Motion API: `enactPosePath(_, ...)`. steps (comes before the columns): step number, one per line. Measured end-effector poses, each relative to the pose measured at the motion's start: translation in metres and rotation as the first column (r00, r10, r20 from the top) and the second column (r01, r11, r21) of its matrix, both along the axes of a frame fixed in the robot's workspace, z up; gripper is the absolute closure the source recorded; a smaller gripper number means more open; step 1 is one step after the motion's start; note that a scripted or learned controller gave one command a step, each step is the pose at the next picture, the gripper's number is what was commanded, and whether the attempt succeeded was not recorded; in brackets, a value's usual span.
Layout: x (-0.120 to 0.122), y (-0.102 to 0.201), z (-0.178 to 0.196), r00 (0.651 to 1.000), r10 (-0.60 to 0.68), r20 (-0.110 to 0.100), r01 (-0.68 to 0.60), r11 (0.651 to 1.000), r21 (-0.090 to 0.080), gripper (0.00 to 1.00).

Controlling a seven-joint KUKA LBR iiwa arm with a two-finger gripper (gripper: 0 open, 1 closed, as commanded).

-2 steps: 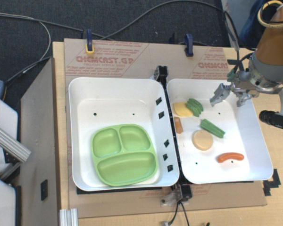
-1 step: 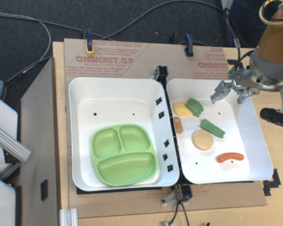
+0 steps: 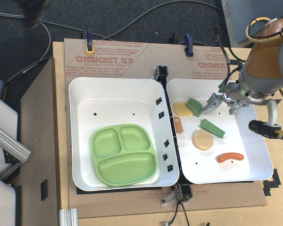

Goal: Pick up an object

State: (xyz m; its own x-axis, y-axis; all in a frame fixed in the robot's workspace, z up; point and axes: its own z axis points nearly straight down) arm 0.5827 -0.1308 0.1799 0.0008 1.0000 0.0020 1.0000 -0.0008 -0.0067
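Green toy pepper, the leafy-looking plastic piece (image 3: 195,106), lies in the upper left part of the right-hand shallow white bin (image 3: 254,173), and it is the thing nearest the jaws right now. The two-finger gripper (image 3: 225,101) hangs low over that bin on the grey arm with its orange band, one finger stretched out to the pepper's side with its tip just beside it, the other slanting down toward the bin floor. The jaws stand spread, with nothing between them.

So the pepper sits off to the left of the jaws, not under them; I judge the next move needs a short shift leftward to put it in the gap. Its long axis runs on a diagonal, upper left to lower right, so the spread fingers look to want a crosswise bite.

Crowding is the catch: a pale yellow flat disc (image 3: 182,109) touches the pepper on its far side. A second green stick-shaped piece (image 3: 212,128) lies just below the jaws, well within reach too. A tan round bun-like piece (image 3: 203,141) and a red toy sausage (image 3: 230,157) lie further down.
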Motion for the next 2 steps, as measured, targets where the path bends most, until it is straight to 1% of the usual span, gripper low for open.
enactPosePath(1, 0.0, 0.007, -0.062, 1.0, 0.001, -0.001, -0.001, 1.0, 0.001, 0.0)
enactPosePath(2, -0.001, 0.008, -0.097, 1.0, 0.001, 0.001, -0.001, 1.0, 0.0, 0.0)
